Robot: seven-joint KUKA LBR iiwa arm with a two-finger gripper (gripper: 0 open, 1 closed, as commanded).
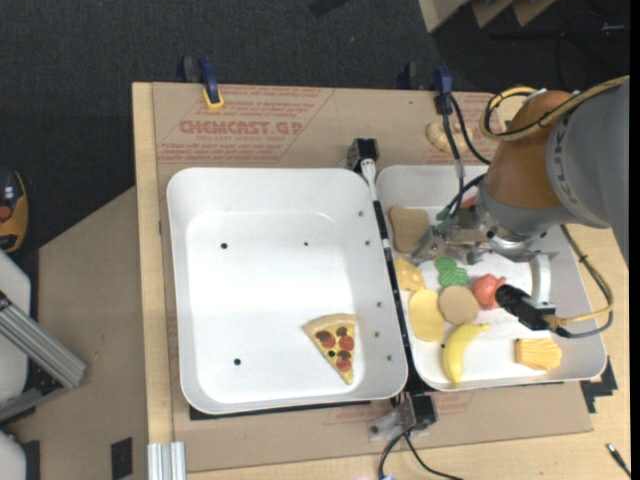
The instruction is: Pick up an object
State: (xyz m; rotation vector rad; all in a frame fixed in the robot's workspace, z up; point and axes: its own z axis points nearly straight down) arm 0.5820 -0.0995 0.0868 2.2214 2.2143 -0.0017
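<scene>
Low over the right bin (578,268), fingers (450,243) tucked under the grey-and-orange wrist, spread impossible to tell. Just on the near side of them a green toy (450,271), then a red piece (488,288), a tan round (458,305) and a banana (455,348) nearer the rim. Close on their left a tan slab (407,228); well apart to the left, in the other bin (200,268), a pizza slice (336,344).

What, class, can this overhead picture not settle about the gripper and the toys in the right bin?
1. Gripper: the wrist above hides its fingers, so open or shut cannot be told.
2. Green toy: partly under the gripper; its kind is unclear.
3. Red toy: a black part covers its edge.
4. Right bin: the arm hides its far corner.
</scene>
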